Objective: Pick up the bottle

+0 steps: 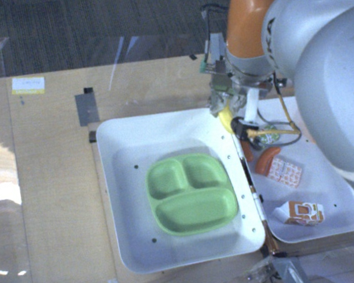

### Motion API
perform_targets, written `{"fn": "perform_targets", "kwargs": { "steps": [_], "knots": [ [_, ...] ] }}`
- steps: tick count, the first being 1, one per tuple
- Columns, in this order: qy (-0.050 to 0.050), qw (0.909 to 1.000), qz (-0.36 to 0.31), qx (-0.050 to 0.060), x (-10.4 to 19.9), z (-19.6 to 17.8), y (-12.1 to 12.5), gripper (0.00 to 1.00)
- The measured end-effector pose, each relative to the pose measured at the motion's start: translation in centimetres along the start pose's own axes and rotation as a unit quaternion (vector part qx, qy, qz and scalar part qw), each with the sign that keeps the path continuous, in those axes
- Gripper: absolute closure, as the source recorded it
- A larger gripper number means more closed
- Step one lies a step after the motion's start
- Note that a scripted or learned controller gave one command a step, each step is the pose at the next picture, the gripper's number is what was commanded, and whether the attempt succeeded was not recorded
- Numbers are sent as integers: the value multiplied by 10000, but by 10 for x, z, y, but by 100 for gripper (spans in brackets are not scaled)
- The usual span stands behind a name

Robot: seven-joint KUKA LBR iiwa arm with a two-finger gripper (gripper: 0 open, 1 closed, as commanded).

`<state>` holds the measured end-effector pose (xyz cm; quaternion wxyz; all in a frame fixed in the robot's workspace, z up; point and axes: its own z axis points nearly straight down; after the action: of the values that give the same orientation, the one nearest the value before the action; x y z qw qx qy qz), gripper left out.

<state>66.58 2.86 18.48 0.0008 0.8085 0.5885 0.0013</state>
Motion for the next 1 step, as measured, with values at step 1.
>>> {"fn": "perform_targets", "kwargs": {
  "steps": [1],
  "knots": [
    [9, 10000, 43, -22, 55, -83, -30, 100]
  ]
}}
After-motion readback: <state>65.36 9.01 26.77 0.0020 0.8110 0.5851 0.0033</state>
